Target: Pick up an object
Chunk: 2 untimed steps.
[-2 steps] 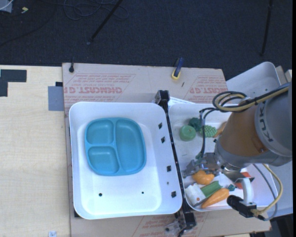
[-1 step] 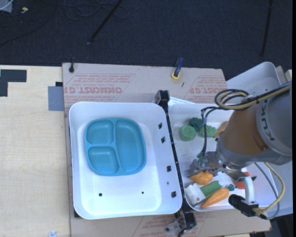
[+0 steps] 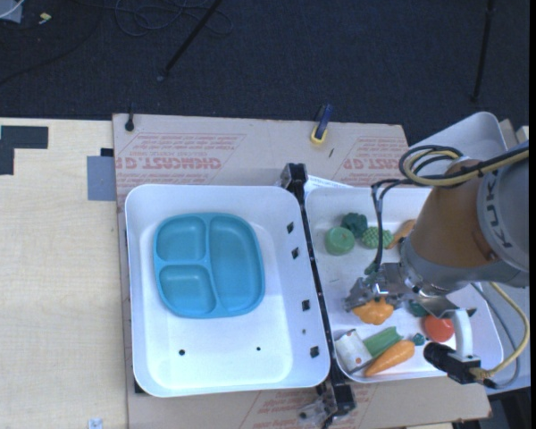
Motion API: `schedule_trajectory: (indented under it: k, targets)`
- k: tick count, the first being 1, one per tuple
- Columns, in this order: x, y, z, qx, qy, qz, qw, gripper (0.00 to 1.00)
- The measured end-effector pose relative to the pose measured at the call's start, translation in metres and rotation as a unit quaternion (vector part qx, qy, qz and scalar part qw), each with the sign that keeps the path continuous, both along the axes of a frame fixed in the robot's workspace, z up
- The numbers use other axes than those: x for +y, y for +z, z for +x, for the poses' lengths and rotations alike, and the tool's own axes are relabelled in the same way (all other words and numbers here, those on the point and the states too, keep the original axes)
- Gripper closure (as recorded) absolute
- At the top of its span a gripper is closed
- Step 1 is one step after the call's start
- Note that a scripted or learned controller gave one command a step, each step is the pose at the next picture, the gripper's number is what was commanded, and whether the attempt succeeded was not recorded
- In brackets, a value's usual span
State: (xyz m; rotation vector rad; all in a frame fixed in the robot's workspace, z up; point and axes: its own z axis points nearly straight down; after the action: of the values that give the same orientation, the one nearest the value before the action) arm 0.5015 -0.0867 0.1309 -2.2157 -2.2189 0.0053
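My gripper hangs low in the right bin, close to its left wall. Just below its tip lies a small orange-yellow toy, touching or nearly touching it; whether it is gripped cannot be seen. Nearer the front edge are a green cucumber-like toy, an orange carrot and a white piece. A red tomato-like toy lies to the right, under the arm. At the back lie a round pale green toy and a dark green broccoli.
The left bin holds a blue three-compartment tray. Black clips line the divider between the bins. The grey and orange arm covers the right bin's right half. A small orange piece peeks out beside the arm.
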Motion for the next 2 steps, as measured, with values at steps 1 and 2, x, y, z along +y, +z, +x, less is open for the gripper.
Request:
schedule_trajectory:
  k: [1,2]
  targets:
    - [-0.002,0.052,0.011,-0.001,0.000,-0.0006,1.0000,1.00]
    - [-0.003,0.096,0.012,-0.001,0.000,-0.0007,1.0000,1.00]
